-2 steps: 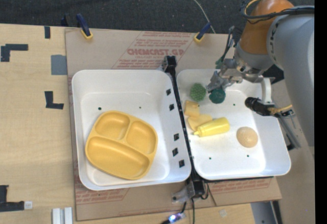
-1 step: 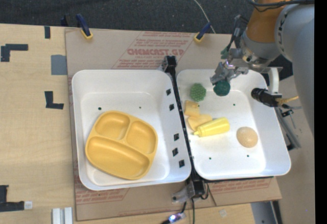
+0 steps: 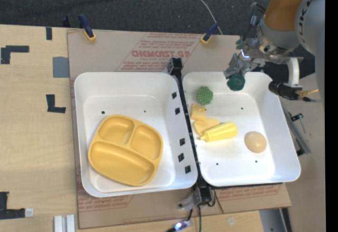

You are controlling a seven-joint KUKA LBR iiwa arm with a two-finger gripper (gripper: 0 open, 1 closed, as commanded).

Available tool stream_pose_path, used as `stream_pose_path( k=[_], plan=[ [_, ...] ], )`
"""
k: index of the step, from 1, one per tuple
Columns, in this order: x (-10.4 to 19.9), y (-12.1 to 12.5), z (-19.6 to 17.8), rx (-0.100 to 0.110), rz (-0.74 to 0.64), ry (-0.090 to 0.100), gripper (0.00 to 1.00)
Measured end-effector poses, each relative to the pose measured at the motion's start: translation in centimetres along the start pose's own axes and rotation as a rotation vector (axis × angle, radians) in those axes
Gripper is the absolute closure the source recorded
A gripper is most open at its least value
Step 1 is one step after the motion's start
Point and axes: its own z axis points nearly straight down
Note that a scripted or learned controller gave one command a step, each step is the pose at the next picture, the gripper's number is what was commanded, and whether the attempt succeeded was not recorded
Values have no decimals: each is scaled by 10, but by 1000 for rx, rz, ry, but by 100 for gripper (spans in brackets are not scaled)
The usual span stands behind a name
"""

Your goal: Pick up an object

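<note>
Cardboard sheeting (image 3: 132, 210) lies nearest along the bench's front edge and runs under both bins. It is pinned at the far edge by two blue-and-yellow clamps, one at the left (image 3: 86, 28) and one toward the right (image 3: 209, 33).

The two white bins sit on it, touching along a dark centre seam. The left bin (image 3: 105, 85) holds one thing, a yellow divided plate (image 3: 125, 149) with three compartments, lying flat in its near half.

The arm comes in from the right above the right bin (image 3: 274, 167), its orange band at the upper corner. The gripper (image 3: 235, 73) is at that bin's far rim.

A dark green round object (image 3: 236, 83) sits right at the gripper's tip, directly below it and touching it, over the far wall of the right bin. Whether the gripper is closed on it or only resting against it cannot be told from this angle.

Four more kinds of things lie on the right bin's floor:
- one yellow cylinder (image 3: 221, 131), lying on its side near the middle
- pale yellow flat pieces (image 3: 199, 118), overlapping, just left of the cylinder and touching it
- one beige egg-shaped object (image 3: 255, 141), to the cylinder's right and apart from it
- one bumpy light green ball (image 3: 205, 95), beyond the yellow pieces and left of the gripper
</note>
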Motion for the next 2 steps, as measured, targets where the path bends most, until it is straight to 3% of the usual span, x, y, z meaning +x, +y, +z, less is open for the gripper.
stream_pose_path(
  k=[2],
  plan=[
    [100,-32,7,7,-4,1,100]
  ],
)
